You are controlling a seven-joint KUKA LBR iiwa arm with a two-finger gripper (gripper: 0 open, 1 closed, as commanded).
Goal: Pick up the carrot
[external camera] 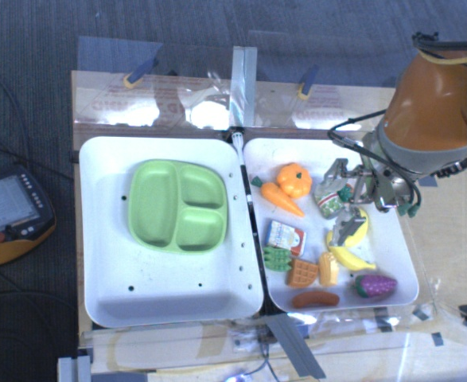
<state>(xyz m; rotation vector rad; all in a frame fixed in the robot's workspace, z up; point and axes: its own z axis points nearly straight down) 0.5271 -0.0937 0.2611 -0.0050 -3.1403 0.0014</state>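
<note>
Camera view shows the orange plastic carrot (282, 198) in the right white bin (408, 249), touching a small orange pumpkin (294, 179), while the hand (346, 201), seemingly released, hovers right of it, so it could grasp the wrong toy.

A robotics lab or test cell, not a home: 2 shallow white bins (169, 313) sit side by side on a wooden bench (177, 94) covered with taped-down clear plastic, above grey carpet (217, 14). A teach pendant (12, 209) with trailing black cables lies on the floor at left, and plastic toy food (321, 273) fills the right bin
</note>
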